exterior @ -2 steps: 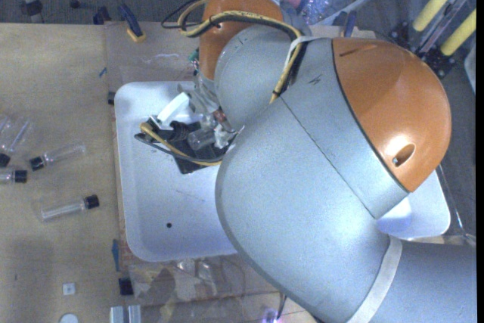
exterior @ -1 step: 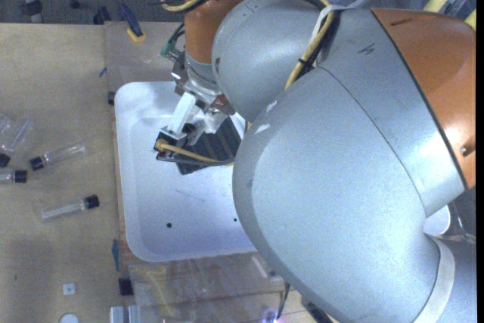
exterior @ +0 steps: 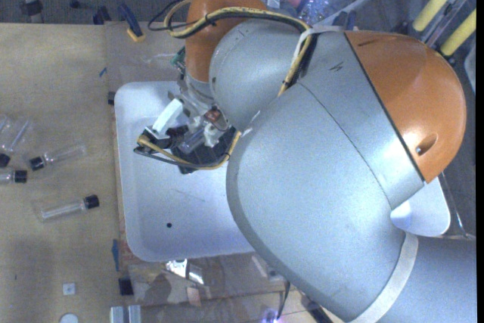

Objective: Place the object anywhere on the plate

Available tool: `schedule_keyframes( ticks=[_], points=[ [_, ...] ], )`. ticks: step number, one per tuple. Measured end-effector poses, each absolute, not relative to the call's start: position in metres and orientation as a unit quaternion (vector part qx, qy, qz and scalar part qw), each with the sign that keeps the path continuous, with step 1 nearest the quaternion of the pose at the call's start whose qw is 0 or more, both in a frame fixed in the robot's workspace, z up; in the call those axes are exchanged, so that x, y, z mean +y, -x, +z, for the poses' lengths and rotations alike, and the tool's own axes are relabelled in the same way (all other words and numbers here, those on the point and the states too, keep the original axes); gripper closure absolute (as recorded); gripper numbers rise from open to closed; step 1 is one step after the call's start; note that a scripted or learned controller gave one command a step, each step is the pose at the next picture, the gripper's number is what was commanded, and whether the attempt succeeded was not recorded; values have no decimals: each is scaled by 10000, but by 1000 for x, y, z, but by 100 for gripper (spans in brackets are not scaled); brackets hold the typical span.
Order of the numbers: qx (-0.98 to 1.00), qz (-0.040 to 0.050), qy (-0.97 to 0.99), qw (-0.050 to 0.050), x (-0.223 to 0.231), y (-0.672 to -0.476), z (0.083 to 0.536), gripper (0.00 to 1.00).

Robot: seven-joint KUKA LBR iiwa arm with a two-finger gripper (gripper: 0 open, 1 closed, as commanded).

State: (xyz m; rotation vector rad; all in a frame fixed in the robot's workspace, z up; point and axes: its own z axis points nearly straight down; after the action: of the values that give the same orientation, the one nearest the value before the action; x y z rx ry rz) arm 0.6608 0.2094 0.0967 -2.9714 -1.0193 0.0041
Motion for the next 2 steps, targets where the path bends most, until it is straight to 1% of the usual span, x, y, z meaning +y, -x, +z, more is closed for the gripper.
schedule_keyframes(
  ticks=[1,2],
  points=[
    [-994,-11,9950,2,224,-659,159,100],
    [-1697,-41,9855,7,222,-602,97,100]
  ],
)
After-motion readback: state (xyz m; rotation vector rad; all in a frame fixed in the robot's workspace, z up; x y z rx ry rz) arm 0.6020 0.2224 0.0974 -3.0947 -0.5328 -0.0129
